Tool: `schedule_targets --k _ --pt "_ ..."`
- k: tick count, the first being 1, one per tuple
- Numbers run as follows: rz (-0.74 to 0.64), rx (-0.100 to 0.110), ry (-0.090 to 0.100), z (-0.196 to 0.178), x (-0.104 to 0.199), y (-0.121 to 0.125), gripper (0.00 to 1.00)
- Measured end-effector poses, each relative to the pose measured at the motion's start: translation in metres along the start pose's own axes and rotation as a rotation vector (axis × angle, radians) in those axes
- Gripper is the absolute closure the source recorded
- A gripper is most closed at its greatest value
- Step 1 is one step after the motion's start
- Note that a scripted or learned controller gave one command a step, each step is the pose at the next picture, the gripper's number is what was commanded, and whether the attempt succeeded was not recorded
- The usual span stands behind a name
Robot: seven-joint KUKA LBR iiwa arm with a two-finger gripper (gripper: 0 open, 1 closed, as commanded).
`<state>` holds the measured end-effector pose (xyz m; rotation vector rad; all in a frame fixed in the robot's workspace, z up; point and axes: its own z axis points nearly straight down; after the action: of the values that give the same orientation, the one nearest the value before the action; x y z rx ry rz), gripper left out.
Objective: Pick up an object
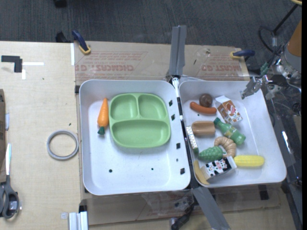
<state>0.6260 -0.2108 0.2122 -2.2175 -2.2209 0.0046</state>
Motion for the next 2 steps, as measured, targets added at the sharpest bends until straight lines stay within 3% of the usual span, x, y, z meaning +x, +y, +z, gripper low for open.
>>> schedule_targets --k 1,2 --pt "0.014 -0.002 -0.001 -0.016 -0.0104 0.0332 0.0" --pt "0.015 -0.001 -0.001 -0.0159 -0.0106 0.0331 0.0"
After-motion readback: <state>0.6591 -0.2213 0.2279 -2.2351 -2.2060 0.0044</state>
